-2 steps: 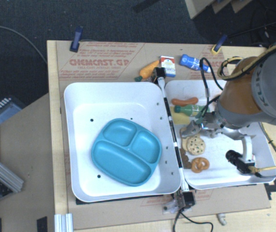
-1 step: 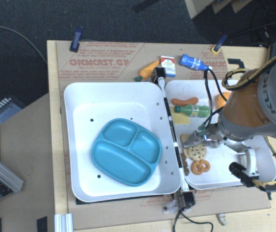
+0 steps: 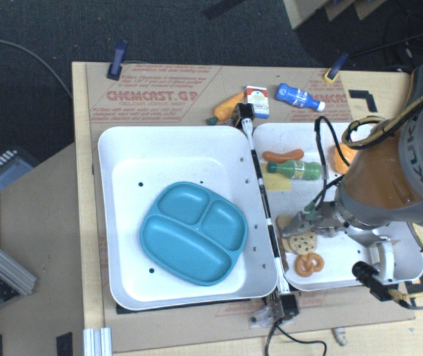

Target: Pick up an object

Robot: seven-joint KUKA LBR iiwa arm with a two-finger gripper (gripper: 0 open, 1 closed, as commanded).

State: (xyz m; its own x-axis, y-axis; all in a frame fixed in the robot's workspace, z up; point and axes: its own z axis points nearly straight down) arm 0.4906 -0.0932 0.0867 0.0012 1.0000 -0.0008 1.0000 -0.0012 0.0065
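Note:
The right bin (image 3: 345, 273) holds several toy foods. A red hot dog (image 3: 283, 155) lies at its far side, with a green bottle (image 3: 294, 170) just in front and a flat yellow piece (image 3: 277, 183) beside that. A speckled cookie (image 3: 300, 242) and a brown pretzel (image 3: 308, 263) lie near the front left corner. An orange item (image 3: 340, 156) is partly hidden behind the arm. My gripper (image 3: 306, 224) is low in this bin, right over the cookie's far edge. The grey and orange wrist (image 3: 378, 188) covers the bin's middle.
The left bin (image 3: 122, 154) carries a blue divided plate (image 3: 193, 232). Behind the bins, on the cardboard, lie a carrot (image 3: 228, 107), a small milk carton (image 3: 257, 101) and a blue bottle (image 3: 299, 96). A black cable (image 3: 321, 136) loops over the right bin.

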